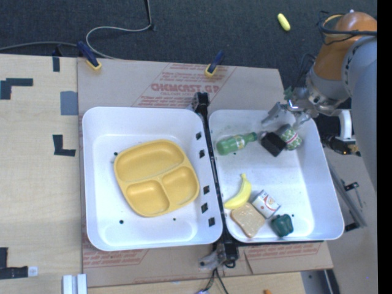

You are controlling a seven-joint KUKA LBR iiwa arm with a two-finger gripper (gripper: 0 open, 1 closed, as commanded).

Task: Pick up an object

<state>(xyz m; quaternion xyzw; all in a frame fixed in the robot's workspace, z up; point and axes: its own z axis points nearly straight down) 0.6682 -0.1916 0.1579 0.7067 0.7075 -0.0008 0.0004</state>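
The gripper (288, 116) hangs over the right bin's (318, 182) far corner, fingers spread, nothing between them — a black block (272, 144) and what may be a can (293, 138) lie just below. A green bottle (234, 143) lies to its left; banana (240, 193), bread (248, 219) and carton (266, 203) sit well nearer.

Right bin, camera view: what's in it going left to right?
Green bottle → banana → slice of bread → small can → green pepper. The black block and the claw overlap near the top, so I've left them out.

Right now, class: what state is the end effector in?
End effector: open, holding nothing, above the right bin near the black block.
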